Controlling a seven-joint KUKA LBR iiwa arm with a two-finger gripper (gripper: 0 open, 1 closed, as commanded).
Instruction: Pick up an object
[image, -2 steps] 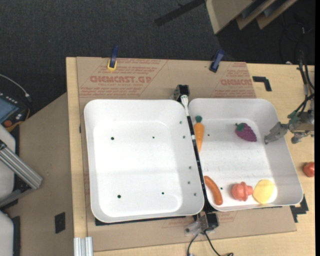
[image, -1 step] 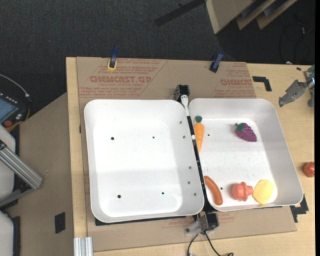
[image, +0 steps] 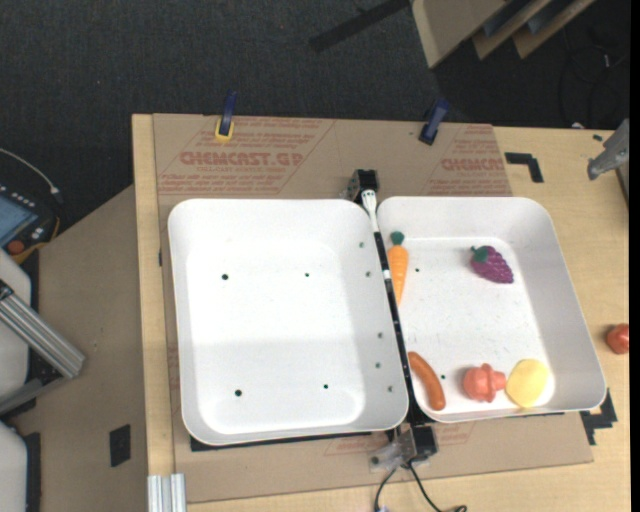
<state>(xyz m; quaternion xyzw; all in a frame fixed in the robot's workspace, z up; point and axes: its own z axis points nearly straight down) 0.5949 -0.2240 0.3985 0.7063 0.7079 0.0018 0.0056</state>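
The right bin holds several toy foods. An orange carrot lies along its left wall and purple grapes sit at the back right. Along the front edge are a red-orange sausage, a red lumpy toy and a yellow lemon. A grey piece of my gripper pokes in at the right edge of the view, beyond the right bin's back right corner and away from all the objects.
The left bin shows bare white floor. Both bins rest on a brown cardboard sheet held by clips at the back. A small red-orange thing sits on the bench right of the right bin.
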